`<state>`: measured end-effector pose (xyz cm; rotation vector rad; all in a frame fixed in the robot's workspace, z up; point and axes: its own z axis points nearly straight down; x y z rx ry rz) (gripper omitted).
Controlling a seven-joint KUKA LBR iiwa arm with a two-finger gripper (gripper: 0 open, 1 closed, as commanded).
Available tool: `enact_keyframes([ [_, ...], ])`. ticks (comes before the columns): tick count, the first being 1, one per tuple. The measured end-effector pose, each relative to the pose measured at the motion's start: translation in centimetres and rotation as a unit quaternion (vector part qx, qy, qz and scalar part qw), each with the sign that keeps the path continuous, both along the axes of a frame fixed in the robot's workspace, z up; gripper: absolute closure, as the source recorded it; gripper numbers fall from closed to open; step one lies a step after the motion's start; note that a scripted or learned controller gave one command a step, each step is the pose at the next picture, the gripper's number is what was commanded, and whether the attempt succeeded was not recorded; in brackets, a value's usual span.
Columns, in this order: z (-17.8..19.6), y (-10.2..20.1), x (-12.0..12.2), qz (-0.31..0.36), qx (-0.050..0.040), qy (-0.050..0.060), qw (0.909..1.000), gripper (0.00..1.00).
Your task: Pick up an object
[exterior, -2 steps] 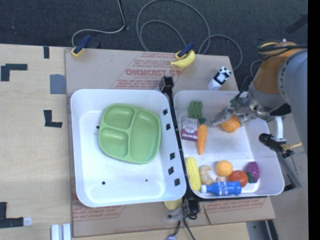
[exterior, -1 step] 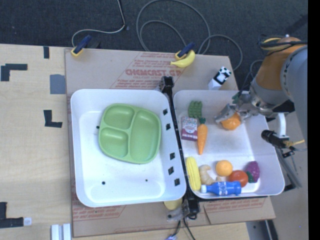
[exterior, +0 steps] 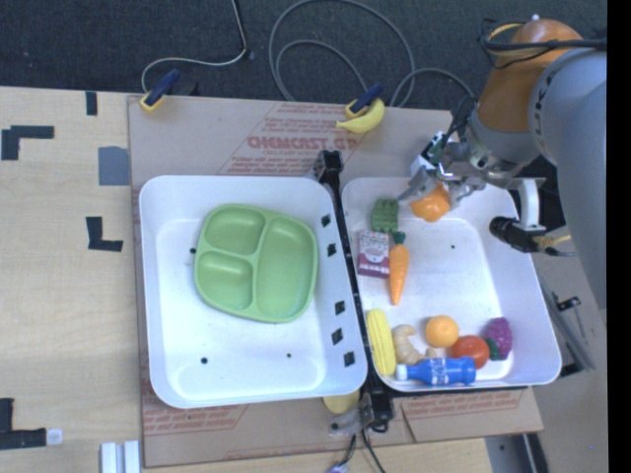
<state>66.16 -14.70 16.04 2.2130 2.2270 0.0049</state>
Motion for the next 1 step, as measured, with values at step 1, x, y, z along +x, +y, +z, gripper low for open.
enact_keyframes([
  [1, 2.48, 6.31, -0.16, -0.001, 0.0002, 0.002, 1.0000, 1.00],
])
